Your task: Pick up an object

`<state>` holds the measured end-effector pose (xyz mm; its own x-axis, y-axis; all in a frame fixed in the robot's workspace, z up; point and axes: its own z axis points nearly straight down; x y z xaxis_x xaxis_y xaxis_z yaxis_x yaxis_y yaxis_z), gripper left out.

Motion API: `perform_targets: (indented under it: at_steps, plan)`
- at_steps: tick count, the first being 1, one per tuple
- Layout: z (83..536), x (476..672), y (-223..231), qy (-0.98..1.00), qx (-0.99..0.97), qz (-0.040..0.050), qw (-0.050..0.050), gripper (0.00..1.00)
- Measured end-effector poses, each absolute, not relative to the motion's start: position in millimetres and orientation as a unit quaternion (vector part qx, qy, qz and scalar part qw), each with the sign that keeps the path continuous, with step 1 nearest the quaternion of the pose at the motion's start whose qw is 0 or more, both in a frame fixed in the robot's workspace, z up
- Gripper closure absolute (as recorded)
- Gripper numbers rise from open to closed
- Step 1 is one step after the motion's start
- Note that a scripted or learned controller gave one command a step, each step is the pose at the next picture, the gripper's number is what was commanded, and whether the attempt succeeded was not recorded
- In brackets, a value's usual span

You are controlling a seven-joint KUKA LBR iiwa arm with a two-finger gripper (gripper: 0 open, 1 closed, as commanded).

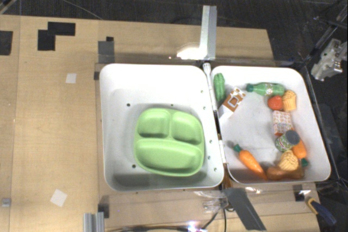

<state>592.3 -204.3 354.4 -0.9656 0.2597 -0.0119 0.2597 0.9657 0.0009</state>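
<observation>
Toy food is what you pick from, and all of it lies in the white bin on the right side of the camera view. You see a green pickle leaning along the wall next to the other bin. A little brown box sits just beside it. A green bottle lies on its side near the far wall, touching a red tomato. A carrot lies flat near the front wall, a bit apart from the rest. The other toys crowd in a line down the right wall, so they look harder to grab one at a time.

The other white bin holds a green plate with three sections. It lies flat near the middle.

The gripper hangs off to the right, outside the bins, well apart from the toys. You cannot tell if it is open or closed, and nothing shows in it. I think the carrot is an easy first try, because it has room around it.
</observation>
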Motion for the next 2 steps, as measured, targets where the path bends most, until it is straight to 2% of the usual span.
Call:
perform_targets:
  at_steps: [2]
  plan:
    - [382,596.8,-203,0.992,0.127,-0.0019,0.018,1.0]
